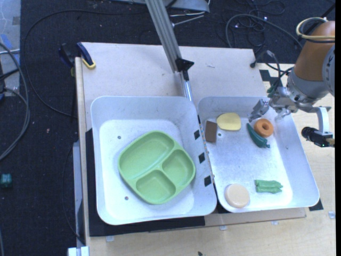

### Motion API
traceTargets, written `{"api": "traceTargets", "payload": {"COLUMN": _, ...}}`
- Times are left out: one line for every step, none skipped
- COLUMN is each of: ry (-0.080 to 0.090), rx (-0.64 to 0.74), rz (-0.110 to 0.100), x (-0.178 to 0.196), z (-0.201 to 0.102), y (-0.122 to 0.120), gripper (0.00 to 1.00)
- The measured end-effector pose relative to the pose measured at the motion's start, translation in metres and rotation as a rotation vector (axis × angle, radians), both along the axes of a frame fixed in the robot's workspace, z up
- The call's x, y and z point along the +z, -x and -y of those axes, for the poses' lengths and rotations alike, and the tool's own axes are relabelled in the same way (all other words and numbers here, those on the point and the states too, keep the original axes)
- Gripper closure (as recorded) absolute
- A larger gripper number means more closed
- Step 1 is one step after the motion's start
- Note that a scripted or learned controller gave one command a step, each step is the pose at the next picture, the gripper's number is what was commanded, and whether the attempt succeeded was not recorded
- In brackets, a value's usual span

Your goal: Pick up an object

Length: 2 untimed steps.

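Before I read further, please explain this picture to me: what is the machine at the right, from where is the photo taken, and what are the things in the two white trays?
The photo comes from one fixed camera above the bench, looking down at a slant. The machine is a robot arm, grey and orange, reaching in from the right. Its end effector, the part that grasps, hangs over the far edge of the right bin. I see nothing held in it.

The left bin holds a green divided plate. The right bin holds small toy-like items: a brown block, a yellow piece, an orange ring beside a dark green piece, a light green piece, and a cream disc.

The arm's job is to pick one up.
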<state>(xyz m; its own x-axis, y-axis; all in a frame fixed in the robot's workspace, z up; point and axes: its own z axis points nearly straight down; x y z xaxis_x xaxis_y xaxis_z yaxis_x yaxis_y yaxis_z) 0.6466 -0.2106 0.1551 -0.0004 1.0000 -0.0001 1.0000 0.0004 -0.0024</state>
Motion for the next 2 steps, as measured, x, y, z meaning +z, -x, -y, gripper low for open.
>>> {"api": "traceTargets", "payload": {"ry": 0.007, "rx": 0.0, "rz": 0.013, "x": -0.044, "z": 0.0, "y": 0.007, "gripper": 0.0}}
{"api": "traceTargets", "payload": {"ry": 0.008, "rx": 0.001, "rz": 0.018, "x": -0.032, "z": 0.0, "y": 0.005, "gripper": 1.0}}
